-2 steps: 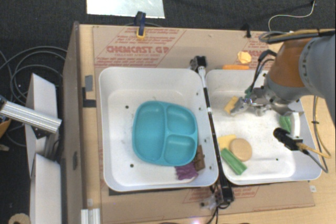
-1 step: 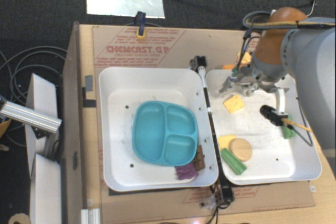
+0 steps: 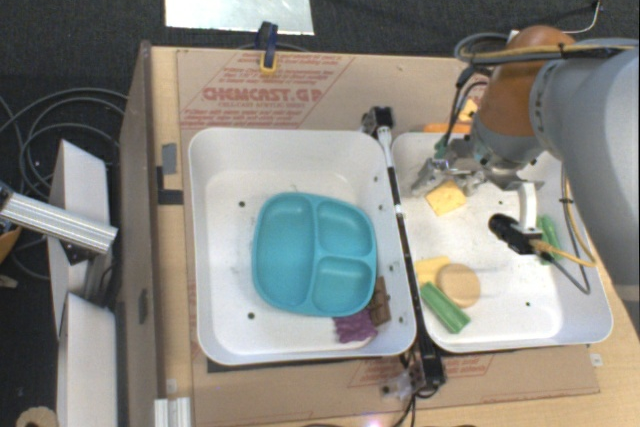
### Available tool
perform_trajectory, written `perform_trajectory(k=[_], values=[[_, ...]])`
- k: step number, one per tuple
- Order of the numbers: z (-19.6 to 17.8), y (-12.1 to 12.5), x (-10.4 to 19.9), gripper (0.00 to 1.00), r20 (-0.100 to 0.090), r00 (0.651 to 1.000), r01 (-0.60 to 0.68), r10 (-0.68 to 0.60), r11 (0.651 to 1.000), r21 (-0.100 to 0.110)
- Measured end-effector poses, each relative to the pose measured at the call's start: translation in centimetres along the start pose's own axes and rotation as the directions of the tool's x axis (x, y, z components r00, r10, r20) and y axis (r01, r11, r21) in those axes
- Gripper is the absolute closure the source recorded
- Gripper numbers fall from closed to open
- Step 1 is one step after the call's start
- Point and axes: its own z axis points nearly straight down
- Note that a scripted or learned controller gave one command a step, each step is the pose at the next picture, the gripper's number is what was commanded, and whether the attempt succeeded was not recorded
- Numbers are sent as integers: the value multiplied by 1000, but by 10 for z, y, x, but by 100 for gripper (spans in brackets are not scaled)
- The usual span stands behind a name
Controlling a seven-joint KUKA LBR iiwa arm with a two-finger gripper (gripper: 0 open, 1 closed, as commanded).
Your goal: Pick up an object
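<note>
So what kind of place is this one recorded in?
Most likely a robotics lab bench for pick trials: two white bins side by side on a cardboard sheet, toy food pieces such as a yellow block, and loose cables on dark carpet.

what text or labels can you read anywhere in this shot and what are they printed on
"CHEMCAST GP" in large red letters, roughly as it reads, on the brown protective sheet behind the left bin; the last letters are uncertain.
The smaller red lines above and below that word on the same sheet are too small and blurred to read.
Faint red print on the sheet's front edge below the bins is unreadable too.
No readable text on the blue divided plate, right bin or the arm.
</note>
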Motion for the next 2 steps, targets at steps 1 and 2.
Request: perform_trajectory(k=[1, 2], values=[[0, -9, -14, 0, 1, 1000, -5, 5, 1000, 0], [-17, -4, -15, 100, 3, 1000, -3, 3, 1000, -13]])
